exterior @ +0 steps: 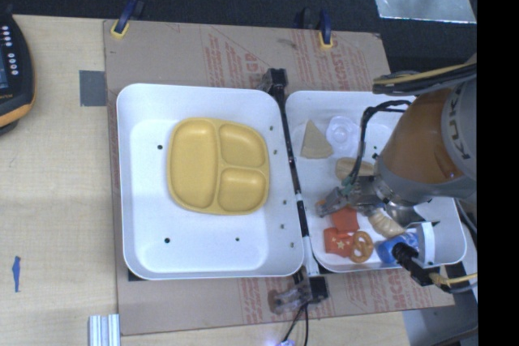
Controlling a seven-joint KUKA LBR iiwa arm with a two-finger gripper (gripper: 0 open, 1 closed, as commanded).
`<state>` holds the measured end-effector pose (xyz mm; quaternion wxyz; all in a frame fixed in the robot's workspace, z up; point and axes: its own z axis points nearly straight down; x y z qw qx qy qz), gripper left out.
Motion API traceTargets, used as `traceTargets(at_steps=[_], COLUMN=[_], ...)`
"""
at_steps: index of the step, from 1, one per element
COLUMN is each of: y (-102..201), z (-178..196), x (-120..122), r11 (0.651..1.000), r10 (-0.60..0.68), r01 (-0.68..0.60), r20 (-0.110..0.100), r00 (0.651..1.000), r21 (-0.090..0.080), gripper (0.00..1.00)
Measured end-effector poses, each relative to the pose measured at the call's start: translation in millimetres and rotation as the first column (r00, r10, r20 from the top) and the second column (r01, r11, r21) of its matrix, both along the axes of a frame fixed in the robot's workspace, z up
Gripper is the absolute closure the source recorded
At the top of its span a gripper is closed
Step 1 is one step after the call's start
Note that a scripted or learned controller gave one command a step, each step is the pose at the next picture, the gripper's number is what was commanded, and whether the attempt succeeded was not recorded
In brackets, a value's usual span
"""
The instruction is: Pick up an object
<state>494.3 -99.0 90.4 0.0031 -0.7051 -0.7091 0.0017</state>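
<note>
The right bin (pixel 312 105) holds a loose heap of small things: a tan wedge (pixel 315 142) near its left wall, a clear round cup (pixel 341 128) just beside it, a red block (pixel 342 229) touching a brown pretzel (pixel 360 245), and a blue-and-white piece (pixel 409 245) at the lower right.

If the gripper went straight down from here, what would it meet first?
Probably the red block just under the gripper in the right bin, though depth is hard to judge from above.
</note>
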Motion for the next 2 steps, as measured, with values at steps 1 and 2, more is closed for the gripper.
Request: traceTargets(at_steps=[1,2], y=[-1.1,73.9], z=[11.4,107.0], x=[-0.3,39.2], r11=[1.000,1.000], r10=[0.000,0.007], r01=[0.000,-0.007], r20=[0.000,0.015], r00=[1.000,1.000], r21=[-0.001,0.001], gripper=[1.00,1.00])
